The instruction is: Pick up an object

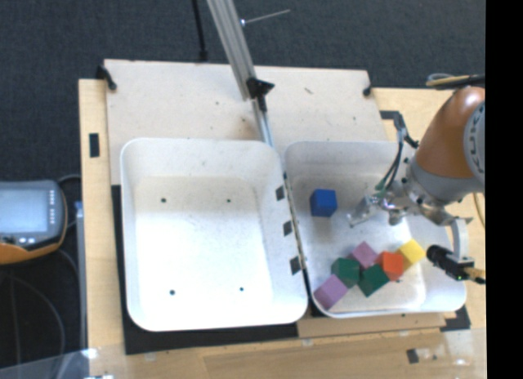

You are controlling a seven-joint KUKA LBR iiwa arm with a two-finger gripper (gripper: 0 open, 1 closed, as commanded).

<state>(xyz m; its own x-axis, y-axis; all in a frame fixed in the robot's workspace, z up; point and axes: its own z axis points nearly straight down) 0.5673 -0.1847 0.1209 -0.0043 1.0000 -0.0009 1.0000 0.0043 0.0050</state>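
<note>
In the right bin (343, 157), a blue cube (324, 202) sits alone near the left wall. Toward the bin's front lies a cluster: a purple block (364, 254), two green blocks (346, 270) (373, 279), an orange block (393, 265), a yellow block (413, 251) and a pale purple block (331, 290). My gripper (372, 207) hangs over the bin's middle, right of the blue cube and above the cluster. It touches no block that I can see.
The left bin (204, 230) stands beside the right one. A slanted metal rail (233, 34) rises behind the bins. A grey device (29, 218) sits off the bench to the left. The arm's orange band (453, 128) overhangs the right bin's right edge.
</note>
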